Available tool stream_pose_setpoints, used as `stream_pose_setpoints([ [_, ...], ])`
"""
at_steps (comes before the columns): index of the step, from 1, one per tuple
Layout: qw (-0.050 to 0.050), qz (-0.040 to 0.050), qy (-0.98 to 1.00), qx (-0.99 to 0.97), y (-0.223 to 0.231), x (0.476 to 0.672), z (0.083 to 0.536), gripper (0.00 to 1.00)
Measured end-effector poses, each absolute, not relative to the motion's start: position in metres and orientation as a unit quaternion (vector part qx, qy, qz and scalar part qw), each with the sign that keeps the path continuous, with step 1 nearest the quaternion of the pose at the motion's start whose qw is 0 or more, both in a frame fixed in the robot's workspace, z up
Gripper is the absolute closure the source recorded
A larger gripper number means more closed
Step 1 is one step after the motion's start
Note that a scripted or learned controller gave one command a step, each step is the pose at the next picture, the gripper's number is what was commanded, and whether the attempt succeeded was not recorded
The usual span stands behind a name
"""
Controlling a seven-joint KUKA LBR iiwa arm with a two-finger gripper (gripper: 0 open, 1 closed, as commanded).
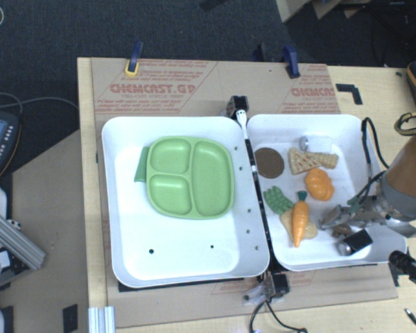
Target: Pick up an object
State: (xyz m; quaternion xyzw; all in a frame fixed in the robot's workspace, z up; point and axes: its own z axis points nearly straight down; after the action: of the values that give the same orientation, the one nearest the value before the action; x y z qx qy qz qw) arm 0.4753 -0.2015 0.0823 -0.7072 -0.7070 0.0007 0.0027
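Carrot [300, 220] lies in the right bin [312, 257], near its middle, lengthwise with the green top at the far end and the tip toward the near wall. It rests on a pale piece [310, 232] that shows at both its sides. A green piece [278, 200] lies just beside the carrot on the left, and an orange [319, 184] sits just beyond its top. Farther back are a brown disc [269, 162], a tan wedge [312, 161] and a small white piece [317, 144] near the far wall.

The gripper [333, 219] reaches in low from the right and is just beside the carrot, apart from it. I cannot tell whether it is spread or closed; nothing is seen held in it.

The left bin [118, 186] holds a green divided plate [191, 177], set toward its far half. Both bins sit on a cardboard-topped bench [194, 82].
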Motion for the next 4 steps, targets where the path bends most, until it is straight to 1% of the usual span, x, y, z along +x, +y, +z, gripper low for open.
stream_pose_setpoints([
  [1, 0.0, -0.0001, -0.707, -0.707, -0.202, 0.476, 0.095, 1.0],
  [2, -0.003, -0.0007, -0.707, -0.707, -0.208, 0.481, 0.139, 1.0],
  [3, -0.003, -0.0008, -0.707, -0.707, -0.209, 0.472, 0.188, 1.0],
  [4, -0.004, -0.0011, -0.707, -0.707, -0.21, 0.474, 0.227, 1.0],
])
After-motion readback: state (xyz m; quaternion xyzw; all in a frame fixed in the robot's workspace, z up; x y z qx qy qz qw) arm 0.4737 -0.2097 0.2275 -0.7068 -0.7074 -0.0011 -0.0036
